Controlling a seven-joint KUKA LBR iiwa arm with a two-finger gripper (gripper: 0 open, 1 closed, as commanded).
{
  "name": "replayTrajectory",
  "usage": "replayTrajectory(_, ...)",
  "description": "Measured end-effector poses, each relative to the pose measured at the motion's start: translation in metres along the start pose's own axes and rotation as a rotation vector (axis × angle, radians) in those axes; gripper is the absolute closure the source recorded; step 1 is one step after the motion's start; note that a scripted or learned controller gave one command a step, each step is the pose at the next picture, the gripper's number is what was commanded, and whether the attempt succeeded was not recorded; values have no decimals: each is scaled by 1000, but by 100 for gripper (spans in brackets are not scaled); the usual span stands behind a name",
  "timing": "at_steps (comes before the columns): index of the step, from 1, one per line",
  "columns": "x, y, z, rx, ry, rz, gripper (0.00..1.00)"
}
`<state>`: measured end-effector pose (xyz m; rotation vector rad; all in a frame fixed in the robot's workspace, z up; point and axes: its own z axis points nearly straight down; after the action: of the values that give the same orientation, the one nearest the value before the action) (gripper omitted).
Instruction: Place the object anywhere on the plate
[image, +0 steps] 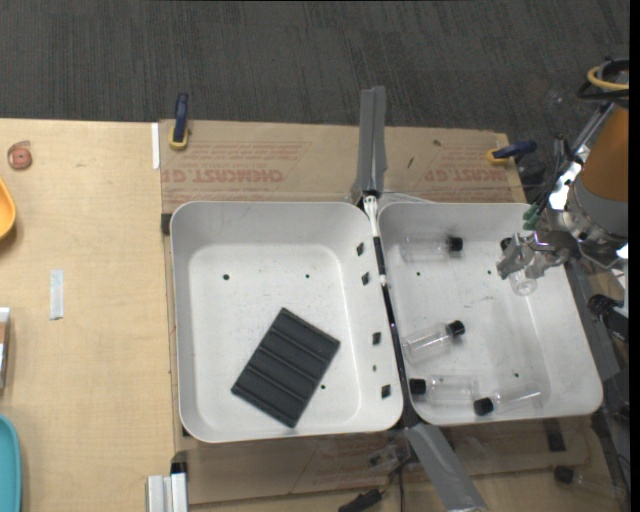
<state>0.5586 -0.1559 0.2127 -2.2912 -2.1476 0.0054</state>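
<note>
Two white bins sit side by side on the bench, and the action is over in the right bin (590, 385). The gripper (520, 262) hangs over that bin's far right part, reaching in from the right edge, with the orange band of the arm (606, 165) showing above it. Something clear, looking like a vial (523, 284), sits right at the fingertips, but whether the fingers are spread or pinching it, I cannot tell from this angle.

Scattered in the right bin are more clear vials with black caps: one at the far side (432, 246), one around the middle (438, 337), and two near the front wall, one left (440, 386) and one right (508, 402).

Over in the left bin (185, 330) lies the plate (286, 366), a dark ribbed rectangle, flat on the floor and turned at a slant, toward the near side. Nothing rests on it, and it is well apart from the gripper.

Behind the bins, a blue clamp (180, 115) on the left and another clamp (512, 153) on the right grip the cardboard sheet (270, 165).
</note>
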Motion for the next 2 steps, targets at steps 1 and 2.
replayTrajectory(1, 102, 38, -16, 1, 0, 168, 100)
replayTrajectory(2, 199, 51, -103, 0, -1, 338, 100)
